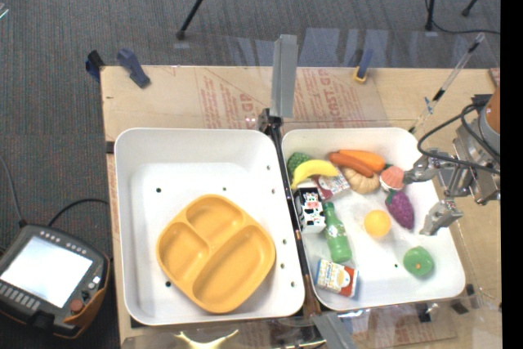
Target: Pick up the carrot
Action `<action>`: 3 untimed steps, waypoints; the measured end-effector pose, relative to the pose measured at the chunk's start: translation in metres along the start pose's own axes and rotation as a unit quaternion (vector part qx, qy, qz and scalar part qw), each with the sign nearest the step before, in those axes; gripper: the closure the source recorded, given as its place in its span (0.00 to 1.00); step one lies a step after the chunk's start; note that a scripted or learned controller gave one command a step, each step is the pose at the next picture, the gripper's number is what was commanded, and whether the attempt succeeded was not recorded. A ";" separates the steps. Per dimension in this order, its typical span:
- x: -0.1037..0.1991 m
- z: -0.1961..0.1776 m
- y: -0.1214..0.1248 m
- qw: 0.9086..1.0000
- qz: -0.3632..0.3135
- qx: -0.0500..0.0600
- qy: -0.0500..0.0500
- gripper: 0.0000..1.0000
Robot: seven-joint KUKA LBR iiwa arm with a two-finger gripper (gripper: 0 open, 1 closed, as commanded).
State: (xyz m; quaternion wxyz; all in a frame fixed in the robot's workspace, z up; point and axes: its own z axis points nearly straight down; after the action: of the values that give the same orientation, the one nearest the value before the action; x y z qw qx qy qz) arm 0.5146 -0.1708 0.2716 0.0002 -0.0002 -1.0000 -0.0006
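- Brown desk [188,94] carries two white bins; the left bin [131,176] holds a yellow divided plate [216,252].
- Right bin [453,274]: the carrot [357,161] lies near the far wall, beside a banana [315,170] (other toy foods around).
- Hand [433,196] sits over the right rim, apparently fingers apart, gripping nothing.

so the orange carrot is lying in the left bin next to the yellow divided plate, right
Not quite: the orange carrot lies in the right white bin, beside the yellow banana. The yellow divided plate is in the left white bin. The camera view shows this.
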 end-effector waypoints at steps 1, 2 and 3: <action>-0.054 0.183 0.020 0.994 0.114 -0.001 0.007 0.00; -0.060 0.166 0.021 0.994 0.111 0.000 0.000 1.00; -0.048 0.089 0.077 1.000 0.015 0.000 -0.003 1.00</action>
State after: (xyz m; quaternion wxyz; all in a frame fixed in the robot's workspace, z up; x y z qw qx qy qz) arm 0.5628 -0.0938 0.1823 -0.0025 -0.0150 -0.9999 -0.0006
